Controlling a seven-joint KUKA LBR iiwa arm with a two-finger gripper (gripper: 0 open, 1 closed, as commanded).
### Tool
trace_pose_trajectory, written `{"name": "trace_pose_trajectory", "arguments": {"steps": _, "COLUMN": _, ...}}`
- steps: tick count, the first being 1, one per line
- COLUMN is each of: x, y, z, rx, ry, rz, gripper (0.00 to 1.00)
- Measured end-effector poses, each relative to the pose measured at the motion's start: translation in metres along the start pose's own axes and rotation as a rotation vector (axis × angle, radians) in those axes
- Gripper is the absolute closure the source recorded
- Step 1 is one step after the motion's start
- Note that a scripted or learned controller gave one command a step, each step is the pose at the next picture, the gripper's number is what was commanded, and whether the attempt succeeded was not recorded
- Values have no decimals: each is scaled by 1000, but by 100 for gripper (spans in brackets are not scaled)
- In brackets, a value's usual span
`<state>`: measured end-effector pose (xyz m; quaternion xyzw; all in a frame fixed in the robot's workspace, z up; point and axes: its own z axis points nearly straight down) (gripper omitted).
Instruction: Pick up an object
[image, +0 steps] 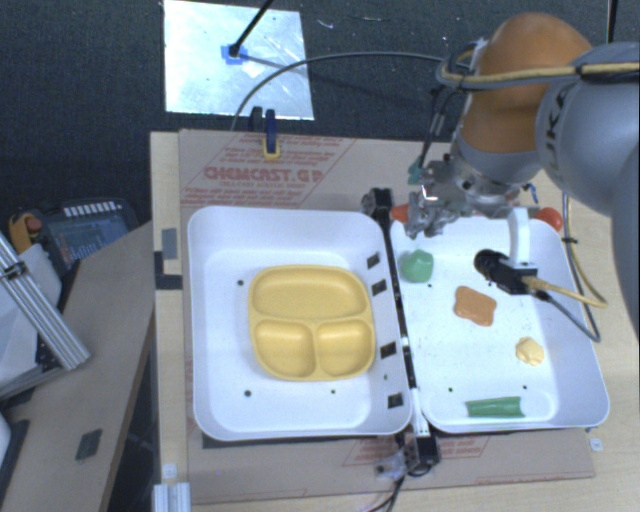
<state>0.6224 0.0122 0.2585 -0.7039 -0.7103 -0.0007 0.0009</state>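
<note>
My gripper (424, 218) hangs over the far left part of the right bin (570, 400), under the orange wrist band. Just in front of it, a round green object (416, 265) lies on the bin floor, apart from the gripper. An orange flat piece (475, 305) rests in the middle of the bin, a small yellow piece (530, 351) to its right, and a green bar (494, 406) near the front wall. A small red-orange thing (400, 213) sits by the gripper at the bin's far left corner, and another (548, 216) at the far right.
The left bin (215, 300) holds a yellow divided tray (308, 320). A black hinge strip (392, 320) runs between the two bins. The arm covers the right bin's far edge.
</note>
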Motion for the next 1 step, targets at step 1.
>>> {"name": "trace_pose_trajectory", "arguments": {"steps": 1, "x": 53, "y": -7, "z": 4, "rx": -1, "ry": 0, "rz": -1, "gripper": 100}}
